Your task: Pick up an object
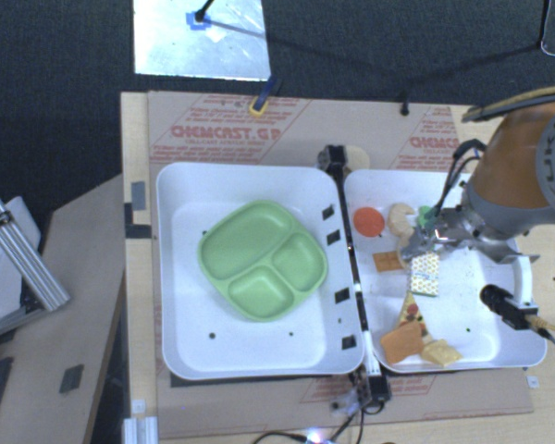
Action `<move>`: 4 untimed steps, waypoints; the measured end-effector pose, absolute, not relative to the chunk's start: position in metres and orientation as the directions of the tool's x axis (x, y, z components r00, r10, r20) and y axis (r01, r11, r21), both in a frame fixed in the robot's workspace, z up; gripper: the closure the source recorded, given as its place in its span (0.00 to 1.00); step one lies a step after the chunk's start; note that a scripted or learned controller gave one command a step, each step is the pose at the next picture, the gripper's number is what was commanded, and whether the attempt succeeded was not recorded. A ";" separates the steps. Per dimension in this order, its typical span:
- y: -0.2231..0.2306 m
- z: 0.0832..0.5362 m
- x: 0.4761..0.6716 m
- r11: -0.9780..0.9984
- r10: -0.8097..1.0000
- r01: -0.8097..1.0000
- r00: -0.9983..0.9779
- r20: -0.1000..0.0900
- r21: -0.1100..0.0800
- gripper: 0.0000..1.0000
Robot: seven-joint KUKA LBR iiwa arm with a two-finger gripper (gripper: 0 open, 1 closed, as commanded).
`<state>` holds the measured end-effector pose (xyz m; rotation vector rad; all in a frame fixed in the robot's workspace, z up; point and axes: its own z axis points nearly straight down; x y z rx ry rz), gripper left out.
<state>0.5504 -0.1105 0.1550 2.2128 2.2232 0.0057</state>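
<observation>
Reaching in from the right, the grey and orange robot arm (523, 169) lowers its gripper (424, 243) over the right bin (499, 340); whether it is open or closed cannot be told. Just beside it lie a small patterned packet (425, 274), an orange square cracker (387, 262), a red-orange disc (368, 220) and a pale round piece (401, 216). Orange wedge pieces (402, 342) sit near the front edge. The left bin (180, 340) holds a green divided plate (262, 259).
</observation>
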 end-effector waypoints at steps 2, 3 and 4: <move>-0.116 0.225 0.544 0.004 1.000 1.000 -0.004 0.000 0.003 1.00; -0.069 0.215 0.559 0.007 1.000 1.000 -0.007 0.000 0.003 1.00; -0.024 0.226 0.570 0.008 1.000 1.000 -0.008 0.001 0.003 1.00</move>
